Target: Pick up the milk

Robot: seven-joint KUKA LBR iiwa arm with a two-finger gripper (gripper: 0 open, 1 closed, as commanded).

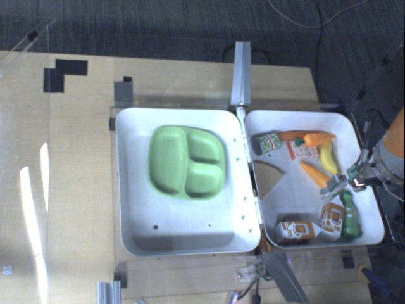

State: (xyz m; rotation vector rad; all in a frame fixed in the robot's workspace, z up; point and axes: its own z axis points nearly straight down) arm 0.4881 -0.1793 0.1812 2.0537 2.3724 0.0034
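The camera view looks down on a pale wooden bench point(69, 170) with dark carpet beyond its far edge and a cable looping across the carpet at top right. Two shallow white bins sit side by side, their inner rims touching under a grey metal post point(241, 75).

The left bin point(130, 227) holds a green divided tray point(187, 161) in its far half; the near half of its floor is bare, leaving open space all round the tray.

The right bin point(288, 185) is crowded along its far and right sides. A small bottle with a green and red label point(268, 142) lies near the far left corner, beside an orange carton point(304, 149), a carrot point(307, 135), a banana point(328, 158) and a second orange piece point(314, 173). A green bottle point(349, 215) lies against the right wall. A brown and white carton, seemingly the milk point(296, 231), lies on its side at the near rim, with another small carton point(331, 218) just beside it. The bin's centre-left floor is free.

The gripper point(340, 183) comes in over the right rim, just above the green bottle; its fingers look spread apart with nothing between them, apart from the milk.
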